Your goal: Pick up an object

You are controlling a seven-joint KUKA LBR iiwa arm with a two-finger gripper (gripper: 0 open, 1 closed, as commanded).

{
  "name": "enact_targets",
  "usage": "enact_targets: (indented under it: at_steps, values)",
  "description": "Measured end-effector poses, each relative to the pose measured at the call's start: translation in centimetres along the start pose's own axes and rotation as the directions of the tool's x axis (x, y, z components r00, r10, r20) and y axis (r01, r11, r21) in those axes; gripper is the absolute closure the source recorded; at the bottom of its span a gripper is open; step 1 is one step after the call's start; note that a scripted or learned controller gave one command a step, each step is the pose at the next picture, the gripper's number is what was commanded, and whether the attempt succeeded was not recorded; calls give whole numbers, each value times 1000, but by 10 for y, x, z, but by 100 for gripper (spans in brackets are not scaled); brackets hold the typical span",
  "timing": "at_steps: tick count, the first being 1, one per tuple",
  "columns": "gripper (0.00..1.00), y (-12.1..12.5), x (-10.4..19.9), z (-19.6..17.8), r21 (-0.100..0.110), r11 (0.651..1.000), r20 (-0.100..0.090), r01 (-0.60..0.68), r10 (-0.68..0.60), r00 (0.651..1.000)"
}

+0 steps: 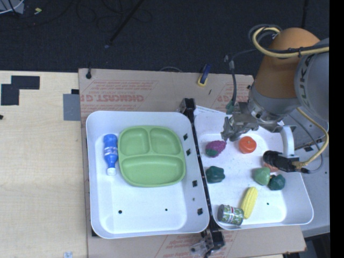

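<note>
- Camera view: end effector hovers between purple vegetable and orange tomato.
- Finger state? Cannot tell, too dark.
- Best bet: centre over one, descend straight.

You had a pale wooden bench, a brown cardboard sheet flat on it, the left white bin and right white bin side by side on the cardboard.

Both bins are white. The left one holds a lime-green plate and a blue bottle with a white cap. The right has a purple eggplant, orange tomato, yellow corn and dark green pepper.
</note>
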State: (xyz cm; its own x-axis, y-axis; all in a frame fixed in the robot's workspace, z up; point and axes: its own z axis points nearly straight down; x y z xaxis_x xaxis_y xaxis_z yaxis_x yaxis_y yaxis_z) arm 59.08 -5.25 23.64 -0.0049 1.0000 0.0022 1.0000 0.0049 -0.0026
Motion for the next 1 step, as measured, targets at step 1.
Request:
enact_targets:
  at_steps: [1]
  values:
    - [100,13,50,-6,-1,1000,0,0,0,1000]
